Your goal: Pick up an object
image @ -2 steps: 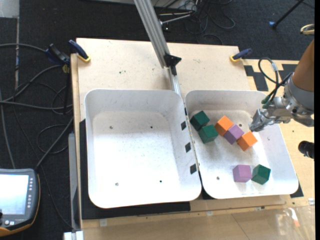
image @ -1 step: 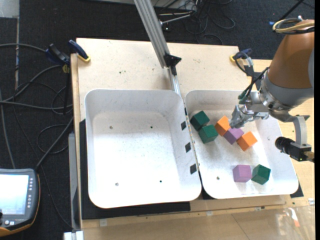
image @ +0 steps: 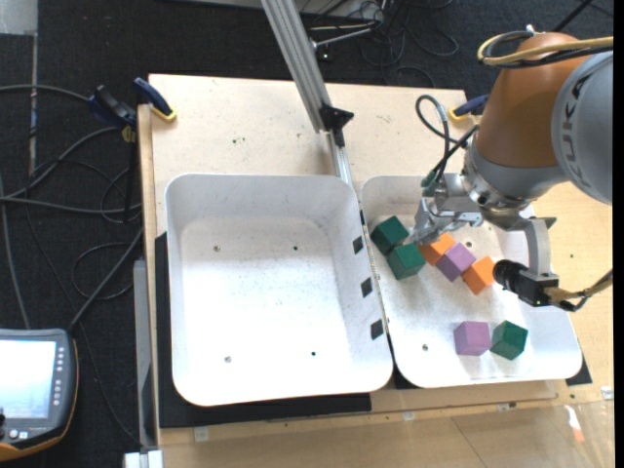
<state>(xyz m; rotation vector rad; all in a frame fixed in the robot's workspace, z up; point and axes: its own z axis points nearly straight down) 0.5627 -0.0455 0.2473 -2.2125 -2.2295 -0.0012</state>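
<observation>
My tool (image: 426,230) hangs low in the right bin (image: 546,364), just above a cluster of green blocks (image: 398,247), orange blocks (image: 478,274) and a purple block (image: 454,261); its grip state I cannot tell.

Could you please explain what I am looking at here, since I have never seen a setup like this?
This is one picture from a fixed camera above a workbench, looking down at a slant. The big grey and orange machine on the right is a robot arm; a program moves it, and its job is to pick up an object. Its hand is down in the right bin, among a cluster of small blocks: two green blocks, orange ones and a purple one. Another purple block and green block sit apart near the bin's front edge. The left bin sits alongside. I cannot tell whether the hand grips anything.
</observation>
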